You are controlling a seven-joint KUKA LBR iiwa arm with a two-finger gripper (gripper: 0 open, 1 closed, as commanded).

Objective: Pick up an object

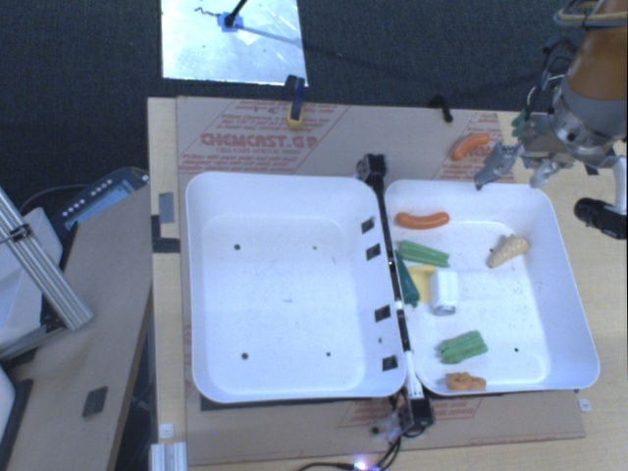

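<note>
The grey arm with its orange band hung at the upper right of the frame, and its two-finger gripper [517, 168] stood spread apart with nothing between the fingers, poised just above the far rim of the right-hand shallow white plastic bin [564, 263]. Everything worth picking lay in that bin, below and to the left of the gripper. To my eye the sensible thing was to choose a piece lying by itself, come straight down over it with the fingers set across its narrow width, and close only once they straddled it; the tan corn-shaped toy [507, 251] near the right-centre and the orange sausage-shaped toy [423, 220] at the bin's upper left both sat apart from their neighbours. The white cylinder [444, 290] looked less easy, since it lay just beside a pale yellow block [422, 281]. I counted two bins, the left-hand white bin [211, 204] being the other. In the right bin I made out three green pieces: a long green pod [424, 254], a darker green strip [406, 285] against the divider, and a green ridged piece [461, 346] lower down. There was also one small orange lumpy piece [465, 382] at the near rim. A second orange sausage-shaped piece [470, 146] lay outside on the brown board, near the gripper.
</note>
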